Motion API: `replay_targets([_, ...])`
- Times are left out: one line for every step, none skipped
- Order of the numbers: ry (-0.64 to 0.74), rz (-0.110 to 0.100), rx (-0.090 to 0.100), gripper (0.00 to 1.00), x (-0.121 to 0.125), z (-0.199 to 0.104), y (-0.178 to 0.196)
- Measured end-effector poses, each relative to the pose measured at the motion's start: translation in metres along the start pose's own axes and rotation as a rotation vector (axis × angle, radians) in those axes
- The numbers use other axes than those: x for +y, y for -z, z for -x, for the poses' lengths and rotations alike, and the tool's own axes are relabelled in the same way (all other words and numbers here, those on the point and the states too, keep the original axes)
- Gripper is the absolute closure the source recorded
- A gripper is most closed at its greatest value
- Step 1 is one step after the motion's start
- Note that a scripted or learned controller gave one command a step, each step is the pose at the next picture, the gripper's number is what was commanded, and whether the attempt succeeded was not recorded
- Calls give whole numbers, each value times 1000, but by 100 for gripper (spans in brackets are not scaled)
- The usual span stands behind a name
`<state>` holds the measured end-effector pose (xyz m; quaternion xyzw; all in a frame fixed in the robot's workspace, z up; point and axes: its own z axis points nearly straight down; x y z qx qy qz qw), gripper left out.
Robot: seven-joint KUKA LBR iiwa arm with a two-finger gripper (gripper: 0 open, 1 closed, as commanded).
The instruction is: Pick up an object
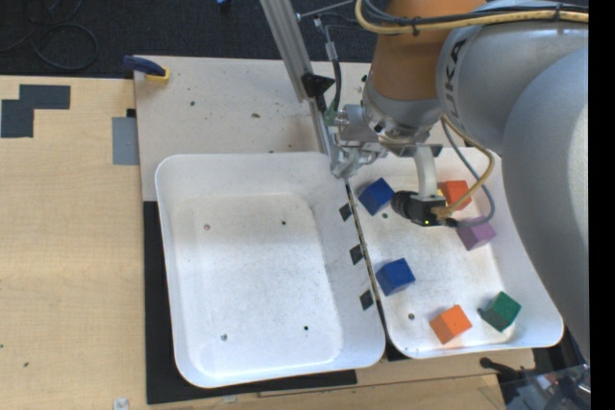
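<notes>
So the hand [344, 163] is hanging over the top left corner of the right bin [538, 326], right by the divider between the two bins, and honestly I can't tell what state it's in. Closest thing is a blue cube [376, 196], just beside it to the lower right, apart from it. Further down there's another blue cube [395, 276], an orange cube [450, 324] and a green one [501, 311]

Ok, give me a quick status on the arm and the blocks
End effector low at the right bin's upper left corner, beside a blue block. Nothing seen held. Second blue block, orange block, green block loose nearer the front.
</notes>
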<state>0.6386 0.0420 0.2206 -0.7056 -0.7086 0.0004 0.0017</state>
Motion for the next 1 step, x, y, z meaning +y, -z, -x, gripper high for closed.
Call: replay_targets([0, 2, 0, 100, 1, -49, 13])
